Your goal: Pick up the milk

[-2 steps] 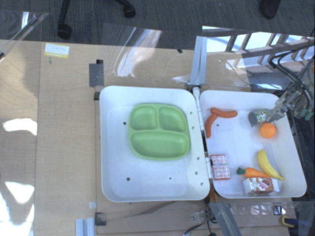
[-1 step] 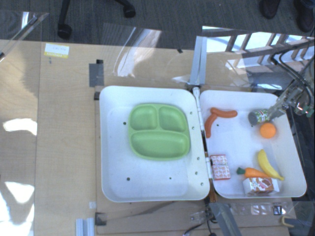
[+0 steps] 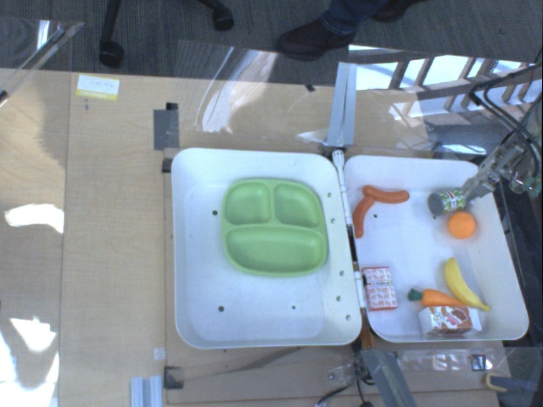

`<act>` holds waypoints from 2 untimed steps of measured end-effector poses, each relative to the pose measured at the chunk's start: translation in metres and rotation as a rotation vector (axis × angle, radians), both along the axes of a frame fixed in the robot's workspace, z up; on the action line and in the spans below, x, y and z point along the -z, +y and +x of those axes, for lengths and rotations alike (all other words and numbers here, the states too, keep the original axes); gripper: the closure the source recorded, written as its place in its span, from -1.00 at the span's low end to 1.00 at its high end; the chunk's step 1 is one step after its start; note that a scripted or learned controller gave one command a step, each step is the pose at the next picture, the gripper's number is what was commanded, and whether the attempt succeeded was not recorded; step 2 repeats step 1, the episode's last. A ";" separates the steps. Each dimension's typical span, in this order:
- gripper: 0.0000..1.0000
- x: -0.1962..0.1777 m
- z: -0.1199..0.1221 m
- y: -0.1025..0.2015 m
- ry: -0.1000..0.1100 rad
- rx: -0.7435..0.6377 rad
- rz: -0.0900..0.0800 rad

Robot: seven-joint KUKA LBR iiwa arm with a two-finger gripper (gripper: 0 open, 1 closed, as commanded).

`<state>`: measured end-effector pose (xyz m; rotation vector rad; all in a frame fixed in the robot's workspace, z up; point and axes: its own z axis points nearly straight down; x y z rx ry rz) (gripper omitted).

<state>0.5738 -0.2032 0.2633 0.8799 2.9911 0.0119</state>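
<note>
The milk (image 3: 450, 319) is a small red-and-white carton lying on its side at the front of the right bin (image 3: 509, 253), just below the carrot (image 3: 441, 298). My gripper (image 3: 445, 200) reaches in from the right and hangs low over the back of that bin. It is just left of and above the orange (image 3: 461, 225), and well behind the milk. Nothing shows in its grasp.
The right bin also holds two sausages (image 3: 373, 203), a banana (image 3: 462, 283) and a red-patterned box (image 3: 379, 287) by the divider. A green divided plate (image 3: 275, 227) lies in the left bin (image 3: 195, 253). A metal post (image 3: 341, 113) stands behind the bins.
</note>
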 end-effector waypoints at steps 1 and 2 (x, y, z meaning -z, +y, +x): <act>1.00 -0.010 0.003 0.001 -0.007 -0.001 0.000; 1.00 -0.010 0.003 0.001 -0.007 -0.001 0.000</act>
